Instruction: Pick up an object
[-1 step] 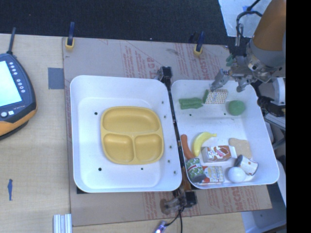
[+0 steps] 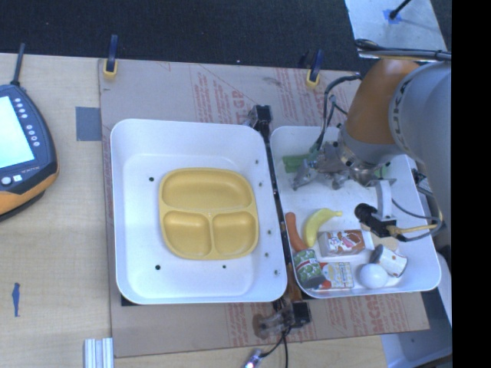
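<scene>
claw over right bin, banana nearby

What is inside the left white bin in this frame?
The left white bin holds one yellow divided plate with three compartments, lying flat near its middle. Whatever is beneath the plate is covered.

1. Two white bins sit side by side on the tabletop — a left bin and a right bin.
2. One yellow plate, split into three compartments.
3. One banana.
4. One orange carrot-like stick.
5. One white egg-like ball.
6. Two printed packets — one brown, one green-and-white.
7. One green item.
</scene>
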Motion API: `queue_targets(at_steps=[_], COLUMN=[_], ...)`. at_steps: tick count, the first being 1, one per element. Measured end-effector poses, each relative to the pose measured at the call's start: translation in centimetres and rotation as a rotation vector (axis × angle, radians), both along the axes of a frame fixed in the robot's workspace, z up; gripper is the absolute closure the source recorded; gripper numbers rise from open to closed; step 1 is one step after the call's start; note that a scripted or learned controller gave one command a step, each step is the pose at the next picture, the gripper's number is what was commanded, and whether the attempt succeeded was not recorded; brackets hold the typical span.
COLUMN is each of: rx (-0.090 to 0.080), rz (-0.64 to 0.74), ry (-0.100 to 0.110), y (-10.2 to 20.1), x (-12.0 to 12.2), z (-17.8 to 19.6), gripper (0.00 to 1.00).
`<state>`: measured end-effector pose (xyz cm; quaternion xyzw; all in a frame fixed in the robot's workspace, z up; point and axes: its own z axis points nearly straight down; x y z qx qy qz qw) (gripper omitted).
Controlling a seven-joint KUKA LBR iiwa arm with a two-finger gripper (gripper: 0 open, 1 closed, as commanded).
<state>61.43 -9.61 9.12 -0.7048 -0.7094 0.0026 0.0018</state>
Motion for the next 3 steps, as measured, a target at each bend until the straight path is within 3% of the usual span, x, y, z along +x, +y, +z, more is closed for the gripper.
queue_targets(at_steps=[1, 2, 3], rx=[0.002, 0.000, 0.002], rz=[-0.003, -0.002, -0.002], ry=[-0.003, -0.001, -0.003], y=[-3.0, -6.5, -1.3], x=[4.2, -4.9, 4.2], z=[0.1, 0.0, 0.1], gripper=[0.00, 0.00, 0.00])
